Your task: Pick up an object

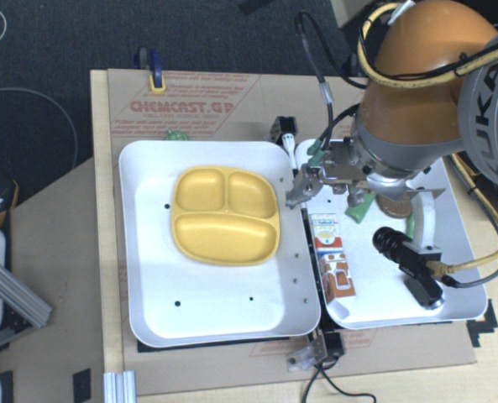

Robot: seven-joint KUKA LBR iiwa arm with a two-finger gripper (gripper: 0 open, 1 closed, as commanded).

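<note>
Arm (425,49) over rt bin (374,296), nr packet (332,257)

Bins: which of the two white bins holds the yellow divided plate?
The bin on the view's left; the yellow plate lies in it, while the other bin holds a small packet.

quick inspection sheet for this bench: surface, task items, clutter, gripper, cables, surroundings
surface: brown cardboard-covered bench bearing a left white bin and a right white bin.
job's things: yellow three-compartment plastic plate in the left bin; flat white-and-orange printed packet along the right bin's left wall; small green item partly hidden under the arm.
clutter: blue-and-yellow clamp at the bench's far edge.
grippers: two-finger gripper low over the seam between the bins.
cables: black cable looping beside the arm.
surroundings: dark carpet; aluminium rail at lower left.
</note>
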